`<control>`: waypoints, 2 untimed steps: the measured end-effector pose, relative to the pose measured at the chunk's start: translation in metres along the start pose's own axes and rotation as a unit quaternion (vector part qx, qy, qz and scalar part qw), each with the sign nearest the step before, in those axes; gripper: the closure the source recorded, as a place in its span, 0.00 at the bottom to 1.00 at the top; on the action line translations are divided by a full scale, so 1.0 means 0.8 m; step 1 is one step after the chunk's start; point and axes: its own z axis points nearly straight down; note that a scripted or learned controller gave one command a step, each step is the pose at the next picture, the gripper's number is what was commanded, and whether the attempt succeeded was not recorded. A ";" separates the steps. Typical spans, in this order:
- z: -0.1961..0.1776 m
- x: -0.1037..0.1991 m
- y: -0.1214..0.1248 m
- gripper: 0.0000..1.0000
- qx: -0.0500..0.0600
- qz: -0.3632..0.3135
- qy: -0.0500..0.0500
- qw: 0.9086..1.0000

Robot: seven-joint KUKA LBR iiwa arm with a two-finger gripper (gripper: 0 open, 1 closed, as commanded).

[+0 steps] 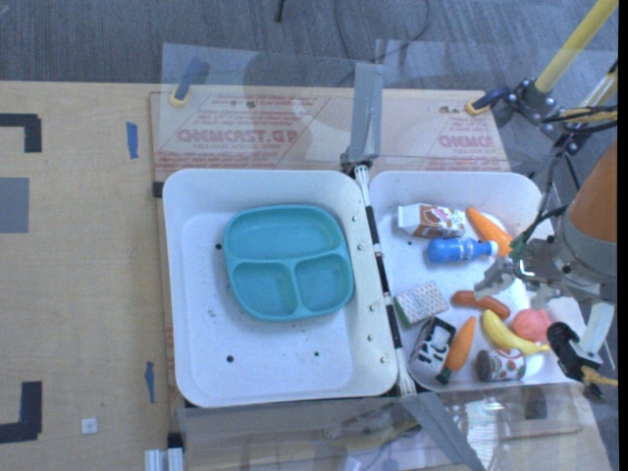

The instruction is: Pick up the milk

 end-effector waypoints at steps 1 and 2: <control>-0.012 -0.002 0.001 1.00 -0.001 0.002 0.000 1.000; 0.086 0.005 -0.012 1.00 0.000 -0.085 0.000 0.996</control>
